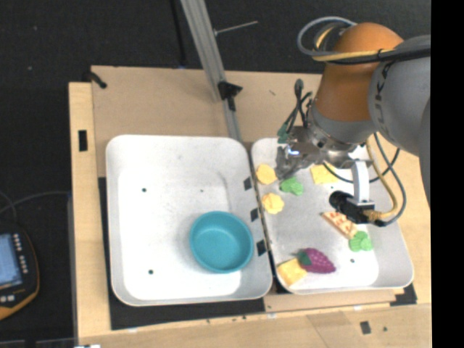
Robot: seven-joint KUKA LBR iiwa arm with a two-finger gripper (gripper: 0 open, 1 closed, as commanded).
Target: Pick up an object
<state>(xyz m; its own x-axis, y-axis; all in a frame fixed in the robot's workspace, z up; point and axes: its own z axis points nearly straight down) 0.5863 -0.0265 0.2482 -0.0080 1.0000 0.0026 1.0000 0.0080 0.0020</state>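
Note:
My gripper [288, 167] hangs over the upper left part of the right bin [391, 270], below the orange wrist band. Just beneath it lies a small green toy [293, 187]. A yellow piece [265, 174] sits to the gripper's left and another yellow piece [272, 204] lies a little nearer the front. A third yellow piece [322, 174] lies to its right, partly behind the arm's cables. I see nothing lifted off the bin floor.
The right bin also holds purple grapes [317, 260], a yellow block [291, 271], a green piece [360, 242] and an orange strip [339, 224]. A blue bowl [220, 241] sits in the left bin [145, 165]. A metal post [210, 49] rises behind the bins.

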